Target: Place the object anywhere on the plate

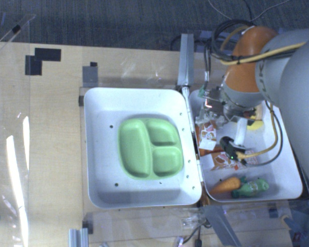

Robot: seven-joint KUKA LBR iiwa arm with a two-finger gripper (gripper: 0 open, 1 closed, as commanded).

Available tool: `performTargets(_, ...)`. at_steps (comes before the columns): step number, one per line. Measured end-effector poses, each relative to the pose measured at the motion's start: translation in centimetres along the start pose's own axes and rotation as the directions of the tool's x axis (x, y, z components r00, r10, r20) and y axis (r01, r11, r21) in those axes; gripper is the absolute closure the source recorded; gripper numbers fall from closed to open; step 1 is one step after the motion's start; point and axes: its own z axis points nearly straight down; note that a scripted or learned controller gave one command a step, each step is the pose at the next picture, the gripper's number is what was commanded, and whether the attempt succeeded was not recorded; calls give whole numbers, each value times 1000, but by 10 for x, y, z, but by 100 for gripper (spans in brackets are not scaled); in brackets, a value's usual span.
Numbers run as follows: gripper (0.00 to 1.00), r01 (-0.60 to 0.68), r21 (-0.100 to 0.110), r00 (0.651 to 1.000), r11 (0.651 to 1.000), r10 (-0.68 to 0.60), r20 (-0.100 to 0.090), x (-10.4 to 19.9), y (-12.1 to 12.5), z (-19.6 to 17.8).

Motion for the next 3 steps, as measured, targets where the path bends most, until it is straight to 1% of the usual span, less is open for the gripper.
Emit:
performTargets(1, 100, -362, 0, 932, 932, 362, 0, 31, 20, -15)
performTargets(2, 100, -263, 2, 965, 965, 263, 1, 77, -18, 1)
performTargets(3, 100, -326, 0, 946, 946, 326, 0, 128, 1, -31)
